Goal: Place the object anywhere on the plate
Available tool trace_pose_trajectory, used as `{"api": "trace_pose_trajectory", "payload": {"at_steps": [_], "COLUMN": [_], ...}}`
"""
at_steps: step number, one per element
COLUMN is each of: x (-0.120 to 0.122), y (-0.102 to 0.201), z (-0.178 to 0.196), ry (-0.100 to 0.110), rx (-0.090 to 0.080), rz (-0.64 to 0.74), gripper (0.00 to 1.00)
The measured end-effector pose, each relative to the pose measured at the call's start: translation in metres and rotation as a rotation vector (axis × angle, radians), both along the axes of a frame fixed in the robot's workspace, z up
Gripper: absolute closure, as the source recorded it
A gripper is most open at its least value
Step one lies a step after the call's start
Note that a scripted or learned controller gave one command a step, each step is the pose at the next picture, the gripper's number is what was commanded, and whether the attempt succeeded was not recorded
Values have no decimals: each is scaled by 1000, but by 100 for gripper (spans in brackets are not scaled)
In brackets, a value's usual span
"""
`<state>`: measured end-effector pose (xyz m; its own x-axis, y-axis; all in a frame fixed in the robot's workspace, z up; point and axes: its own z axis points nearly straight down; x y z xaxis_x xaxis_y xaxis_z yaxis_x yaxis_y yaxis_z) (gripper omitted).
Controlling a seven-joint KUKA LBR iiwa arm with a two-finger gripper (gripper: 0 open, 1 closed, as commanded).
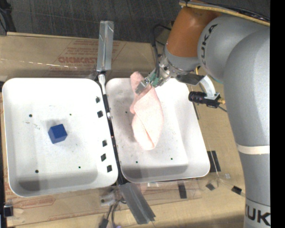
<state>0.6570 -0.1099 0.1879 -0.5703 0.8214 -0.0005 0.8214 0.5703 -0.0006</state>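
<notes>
A pale pink, elongated object [146, 120] lies slanted in the right bin [180, 160], its lower end on the bin floor and its upper end raised near the bin's back left corner. My gripper [146, 84] reaches in from the upper right and is shut on the upper part of this pink object; a bit of pink shows above the fingers. A small blue cube [58, 133] sits alone on the floor of the left bin [19, 99], far from the gripper.
The grey arm with its orange band [190, 30] fills the right side and overhangs the right bin's back right corner. A black divider with clips [106, 127] runs between the bins. A metal post [104, 46] stands behind them.
</notes>
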Motion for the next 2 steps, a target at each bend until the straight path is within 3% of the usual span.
{"api": "trace_pose_trajectory", "payload": {"at_steps": [1, 2], "x": [1, -31], "y": [1, 40], "z": [45, 54], "ry": [0, 2], "rx": [0, 1], "rz": [4, 411], "gripper": [100, 100]}}
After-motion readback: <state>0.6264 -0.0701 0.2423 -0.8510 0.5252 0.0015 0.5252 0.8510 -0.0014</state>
